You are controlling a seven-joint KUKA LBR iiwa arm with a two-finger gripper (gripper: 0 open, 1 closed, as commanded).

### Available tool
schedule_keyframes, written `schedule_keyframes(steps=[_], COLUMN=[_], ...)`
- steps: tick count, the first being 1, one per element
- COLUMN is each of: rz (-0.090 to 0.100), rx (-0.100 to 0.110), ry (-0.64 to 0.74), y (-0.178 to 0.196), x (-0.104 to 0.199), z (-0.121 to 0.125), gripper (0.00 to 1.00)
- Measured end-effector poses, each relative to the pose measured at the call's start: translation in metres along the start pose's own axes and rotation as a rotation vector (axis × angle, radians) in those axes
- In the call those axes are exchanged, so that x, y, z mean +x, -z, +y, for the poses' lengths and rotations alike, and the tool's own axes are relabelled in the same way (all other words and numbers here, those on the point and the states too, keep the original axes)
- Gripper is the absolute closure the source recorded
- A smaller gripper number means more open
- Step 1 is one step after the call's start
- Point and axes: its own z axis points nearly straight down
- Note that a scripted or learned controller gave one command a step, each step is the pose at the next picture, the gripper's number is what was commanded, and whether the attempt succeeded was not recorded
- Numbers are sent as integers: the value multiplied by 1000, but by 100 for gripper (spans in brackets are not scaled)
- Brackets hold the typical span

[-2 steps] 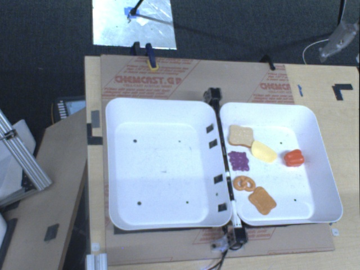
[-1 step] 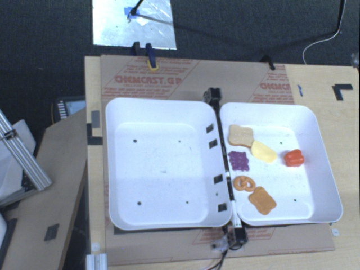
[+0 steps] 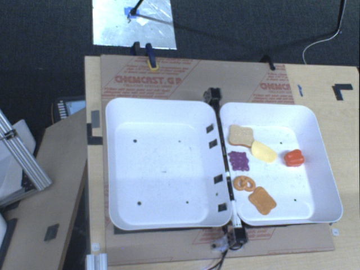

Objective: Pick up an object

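Glossy red pepper [image 3: 293,158], smooth yellow lemon [image 3: 263,151], knobbly purple grapes [image 3: 239,161]

In my white right bin [image 3: 315,122], I see a red pepper [image 3: 293,158], yellow lemon [image 3: 263,151], purple grapes [image 3: 239,161] and tan toast [image 3: 241,135].

5 toy foods [image 3: 251,162] lie in the right bin [image 3: 322,151].

From my remote desk I cannot tell anything about the robot's own body in this overhead view. I can't vouch for its colours, shapes, cables, screws or markings.
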Motion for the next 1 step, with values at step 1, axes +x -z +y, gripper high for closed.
schedule_keyframes(steps=[1], rz=[-2], rx=[-5], ry=[8], y=[12], x=[2], z=[1], gripper=[100])
